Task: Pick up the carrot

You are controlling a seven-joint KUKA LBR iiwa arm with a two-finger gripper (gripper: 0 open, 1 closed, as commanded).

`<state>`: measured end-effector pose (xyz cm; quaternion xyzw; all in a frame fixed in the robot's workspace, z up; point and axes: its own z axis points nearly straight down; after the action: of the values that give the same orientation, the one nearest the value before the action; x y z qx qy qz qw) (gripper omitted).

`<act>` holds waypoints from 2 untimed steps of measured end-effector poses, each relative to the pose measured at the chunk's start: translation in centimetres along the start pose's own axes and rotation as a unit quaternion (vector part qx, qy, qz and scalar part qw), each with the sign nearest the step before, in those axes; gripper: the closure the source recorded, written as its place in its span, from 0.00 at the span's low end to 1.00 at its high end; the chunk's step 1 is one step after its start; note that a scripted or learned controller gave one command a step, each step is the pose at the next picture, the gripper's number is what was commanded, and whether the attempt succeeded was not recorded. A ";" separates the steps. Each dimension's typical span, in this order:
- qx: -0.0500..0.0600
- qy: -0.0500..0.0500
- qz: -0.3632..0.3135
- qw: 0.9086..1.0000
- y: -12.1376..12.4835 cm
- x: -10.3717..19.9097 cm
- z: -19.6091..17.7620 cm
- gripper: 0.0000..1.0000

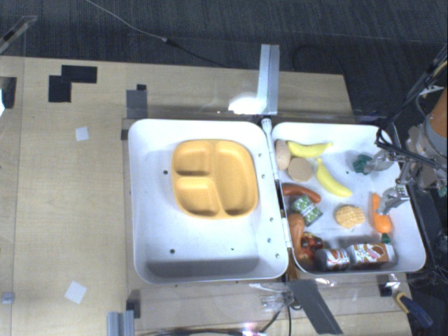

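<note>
The tabletop (63, 208) is of pale wood and carries two shallow white bins side by side. The left bin (150, 187) holds a yellow divided plate (213, 177) with three compartments. The right bin (413, 247) is crowded with toy food: two bananas (318, 163), a round brown piece (299, 169), a sausage (301, 192), a small green packet (306, 208), a round cracker (349, 216), and two small bottles (353, 256) lying along the near wall.

The arm (435, 135) comes in from the right edge of the view, with its pincer (390, 180) low over the right part of the right bin. Two metal fingers can be seen, one near a small teal object (362, 163) and the other nearer to the carrot, with an open gap between them; I judge the pincer to be wide, and nothing is between the fingers.

The carrot (379, 213) lies just beside the nearer finger, toward the front of the bin from the pincer, close to the right wall. It is small and orange. Its long axis seems to run roughly from the back of the bin to the front, a little slanted, with the thicker end toward the front, though at this size I am not sure of it. For a good grasp, I think the pincer must shift a little toward the front and come down so that the fingers close across the short width of the carrot.
</note>
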<state>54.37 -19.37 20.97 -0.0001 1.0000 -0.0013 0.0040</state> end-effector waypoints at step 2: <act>0.000 -0.003 0.160 0.987 -1.1 -1.9 12.1 0.00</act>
<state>56.34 -20.55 8.89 0.1598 0.9871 -0.0008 0.0070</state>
